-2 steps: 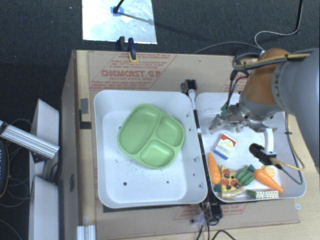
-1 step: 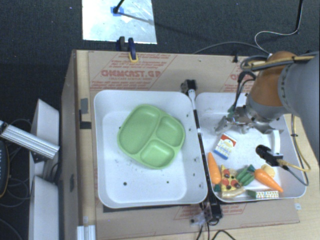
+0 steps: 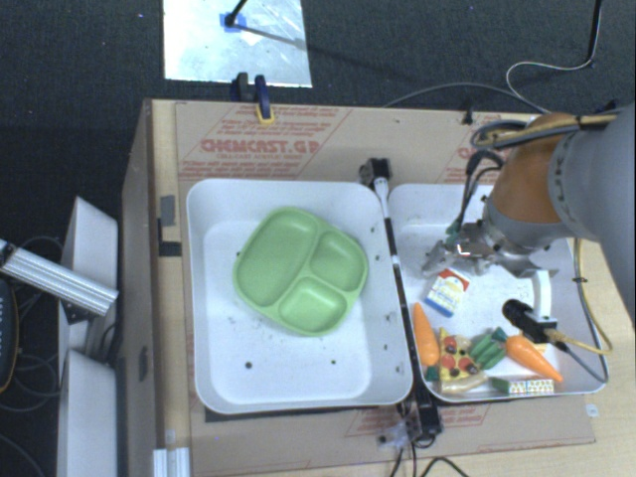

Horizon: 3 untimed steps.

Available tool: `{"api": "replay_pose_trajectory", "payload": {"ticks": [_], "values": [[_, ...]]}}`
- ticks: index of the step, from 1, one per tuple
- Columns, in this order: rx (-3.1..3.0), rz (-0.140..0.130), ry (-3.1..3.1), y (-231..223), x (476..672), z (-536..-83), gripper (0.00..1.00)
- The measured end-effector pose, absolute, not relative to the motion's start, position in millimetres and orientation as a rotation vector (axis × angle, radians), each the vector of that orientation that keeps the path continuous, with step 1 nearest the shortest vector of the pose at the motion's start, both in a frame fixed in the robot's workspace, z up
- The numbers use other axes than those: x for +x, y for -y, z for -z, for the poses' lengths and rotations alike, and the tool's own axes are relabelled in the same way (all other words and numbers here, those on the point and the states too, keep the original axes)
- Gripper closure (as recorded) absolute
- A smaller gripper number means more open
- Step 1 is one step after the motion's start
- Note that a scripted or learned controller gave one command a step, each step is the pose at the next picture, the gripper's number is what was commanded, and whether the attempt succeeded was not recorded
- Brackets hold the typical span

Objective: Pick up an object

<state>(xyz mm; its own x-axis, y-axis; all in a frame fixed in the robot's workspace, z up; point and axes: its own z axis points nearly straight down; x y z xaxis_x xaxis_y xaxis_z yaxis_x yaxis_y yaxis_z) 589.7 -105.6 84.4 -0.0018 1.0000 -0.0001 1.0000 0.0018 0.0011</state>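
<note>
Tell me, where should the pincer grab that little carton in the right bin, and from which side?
Probably from straight above, closing across the two long sides of the small carton near its middle. It seems to lie flat and slanted in the right bin, with bare floor along both long sides, while an orange carrot crowds its lower end.

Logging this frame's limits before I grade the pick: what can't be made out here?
All in the camera view:
1. Gripper: small and dark under the wrist, so it is unclear whether it touches the carton just below it.
2. The carton's print: too small to read.
3. Right bin: the part nearest the robot is covered by the arm.
4. Green toy beside the pizza slice: too small to identify.
</note>
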Motion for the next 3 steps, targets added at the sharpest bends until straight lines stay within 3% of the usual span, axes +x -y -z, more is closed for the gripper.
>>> {"api": "replay_pose_trajectory", "payload": {"ticks": [1, 2, 3], "values": [[2.217, -0.003, -2.223, 106, 590.5, -95, 1.0], [2.217, -0.003, -2.223, 106, 590.5, -95, 0.0], [2.221, 0.001, -2.222, 129, 529.1, -84, 0.0]]}}
